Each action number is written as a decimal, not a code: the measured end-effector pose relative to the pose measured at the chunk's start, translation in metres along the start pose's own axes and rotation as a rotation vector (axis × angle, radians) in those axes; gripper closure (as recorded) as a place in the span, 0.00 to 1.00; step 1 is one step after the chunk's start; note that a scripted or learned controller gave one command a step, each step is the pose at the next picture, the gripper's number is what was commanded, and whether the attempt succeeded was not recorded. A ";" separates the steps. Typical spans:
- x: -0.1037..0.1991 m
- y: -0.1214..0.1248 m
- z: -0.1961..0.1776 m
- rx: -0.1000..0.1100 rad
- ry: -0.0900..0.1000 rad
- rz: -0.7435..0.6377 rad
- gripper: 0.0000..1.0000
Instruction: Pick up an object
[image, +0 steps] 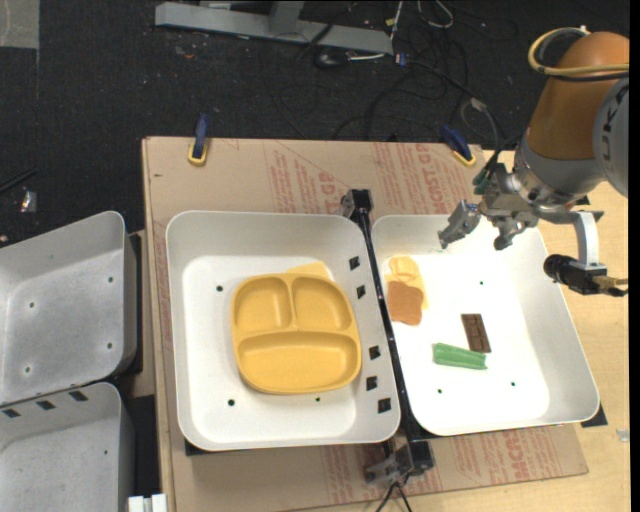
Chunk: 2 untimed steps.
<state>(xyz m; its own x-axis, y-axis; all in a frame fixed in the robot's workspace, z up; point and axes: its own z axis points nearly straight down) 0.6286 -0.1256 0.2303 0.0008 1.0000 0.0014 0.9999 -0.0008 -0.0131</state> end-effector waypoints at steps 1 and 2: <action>0.000 0.002 -0.008 -0.013 -0.001 -0.002 0.00; 0.001 -0.003 0.037 -0.010 -0.001 0.000 0.00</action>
<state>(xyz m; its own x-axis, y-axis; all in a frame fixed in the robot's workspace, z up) 0.6247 -0.1249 0.1938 0.0009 1.0000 0.0000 1.0000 -0.0009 -0.0032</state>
